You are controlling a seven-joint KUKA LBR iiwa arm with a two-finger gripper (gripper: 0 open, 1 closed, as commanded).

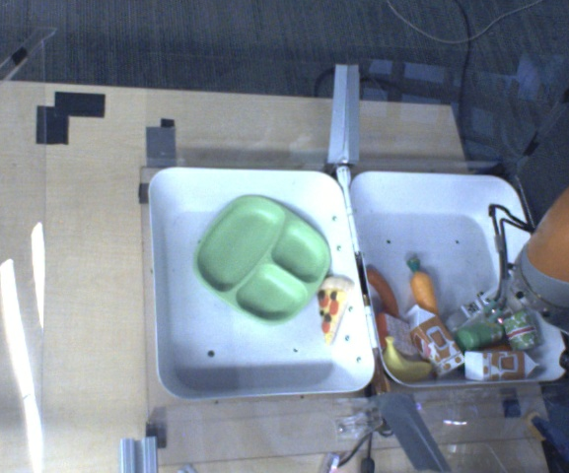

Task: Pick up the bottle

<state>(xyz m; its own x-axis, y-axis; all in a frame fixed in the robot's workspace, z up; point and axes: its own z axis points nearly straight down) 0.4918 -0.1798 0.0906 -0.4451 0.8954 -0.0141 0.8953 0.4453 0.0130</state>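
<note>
A green bottle [478, 338] lies on its side in the right bin [432, 220], near its front right corner, with a patterned label toward its right end. My gripper [499, 313] hangs low just above the bottle, under the orange band of the arm [565, 244]. The gripper body hides part of the bottle's top. I cannot make out whether anything is held.
Around the bottle lie a small carton [436, 341], a white box [496, 365], a banana [402, 363], a carrot [422, 289] and a sausage [383, 292]. The left bin [180, 363] bears a green divided plate [262, 256] and a pizza slice [332, 306].
</note>
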